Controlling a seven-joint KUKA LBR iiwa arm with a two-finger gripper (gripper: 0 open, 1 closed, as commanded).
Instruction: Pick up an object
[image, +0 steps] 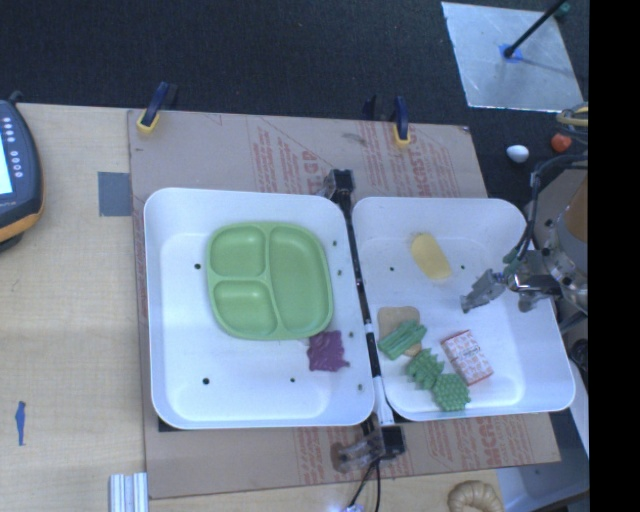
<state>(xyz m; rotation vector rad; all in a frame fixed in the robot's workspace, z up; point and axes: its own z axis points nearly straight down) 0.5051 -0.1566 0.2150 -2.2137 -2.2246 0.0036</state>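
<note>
My two-finger gripper (484, 291) sits over the right white bin (500, 215), reaching in from that bin's right edge, fingers pointing left. I see nothing held between them, and whether they stand wide or narrow I cannot tell from up here. Just up and left of the tips, apart from them, lies a pale yellow oblong object (431, 256), alone in the upper middle of the bin. Lower down, a small red-and-white printed box (467, 357) lies tilted on the bin floor, below my gripper. Left of it, a cluster: a tan flat piece (396, 317) against the left wall, a green ridged piece (402, 339) overlapping its lower edge, and two darker green knobbly pieces (437, 380) running down toward the front rim. Over in the left white bin (165, 300), a light green three-compartment plate (270, 280) lies flat, and a purple crumpled lump (326, 351) sits just beside its lower right corner.
</note>
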